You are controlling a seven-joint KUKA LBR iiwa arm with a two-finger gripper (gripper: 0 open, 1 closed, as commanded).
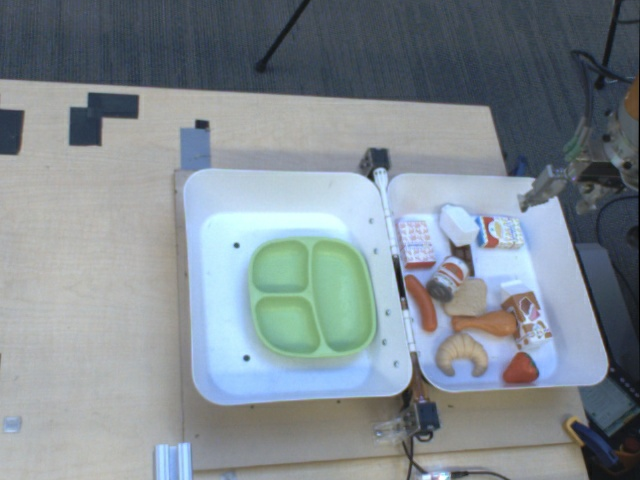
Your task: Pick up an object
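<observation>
Toy foods — croissant (462,353), sausage (421,302), strawberry (520,368), small cartons — crowd the right bin (590,353); little room between pieces. Green divided tray (311,297) alone in left bin (205,298). Gripper (548,184) hangs at right bin's far-right rim, nothing between fingers; jaw state unreadable.

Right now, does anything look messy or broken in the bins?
Nothing looks broken or spilled. The toy food is jumbled in the right bin, with the croissant and drumstick touching. The green plate lies flat in the left bin.
</observation>
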